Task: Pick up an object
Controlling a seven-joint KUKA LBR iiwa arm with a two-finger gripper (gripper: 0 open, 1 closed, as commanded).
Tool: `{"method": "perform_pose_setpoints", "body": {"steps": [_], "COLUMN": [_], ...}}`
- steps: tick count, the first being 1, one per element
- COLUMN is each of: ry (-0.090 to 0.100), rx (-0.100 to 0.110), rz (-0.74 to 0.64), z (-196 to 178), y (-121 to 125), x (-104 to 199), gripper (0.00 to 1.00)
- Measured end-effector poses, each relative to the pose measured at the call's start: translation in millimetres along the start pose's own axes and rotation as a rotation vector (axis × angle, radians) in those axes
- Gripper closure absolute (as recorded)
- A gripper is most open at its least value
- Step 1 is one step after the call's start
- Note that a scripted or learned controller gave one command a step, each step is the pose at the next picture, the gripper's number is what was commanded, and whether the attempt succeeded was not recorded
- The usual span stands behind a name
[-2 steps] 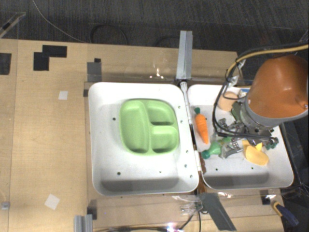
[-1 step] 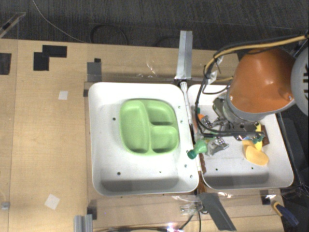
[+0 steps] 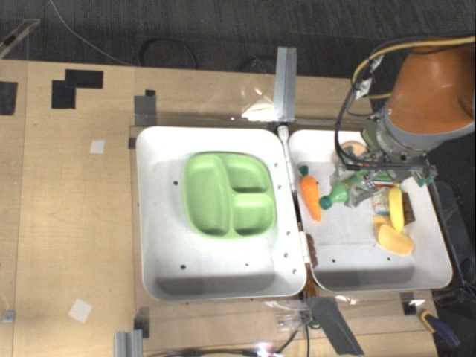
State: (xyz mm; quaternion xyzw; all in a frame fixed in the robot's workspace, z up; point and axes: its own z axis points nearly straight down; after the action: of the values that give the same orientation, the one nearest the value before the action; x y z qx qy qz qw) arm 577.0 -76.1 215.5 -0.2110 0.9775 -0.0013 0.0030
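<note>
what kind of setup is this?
Likely a robot-grasping lab bench: two white bins side by side, a green tray in the left one, toy food such as a carrot in the right, and the arm overhead.

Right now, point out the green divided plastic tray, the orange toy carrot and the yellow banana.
green divided plastic tray (image 3: 227, 193): camera view, central divider.
orange toy carrot (image 3: 310, 196): camera view, mid-body.
yellow banana (image 3: 396, 208): camera view, middle.

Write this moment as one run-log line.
arm: over right bin | gripper: low among toys | carrot: lying loose | banana: beside gripper | tray: left bin
</note>
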Motion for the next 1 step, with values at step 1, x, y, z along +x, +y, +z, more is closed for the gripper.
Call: {"method": "perform_pose_setpoints", "body": {"steps": [1], "ry": [-0.001], "rx": [-0.005], "rz": [0.037], "z": [-7.8], "y": [73.1], "x": [-41.2], "gripper": [1.0]}}
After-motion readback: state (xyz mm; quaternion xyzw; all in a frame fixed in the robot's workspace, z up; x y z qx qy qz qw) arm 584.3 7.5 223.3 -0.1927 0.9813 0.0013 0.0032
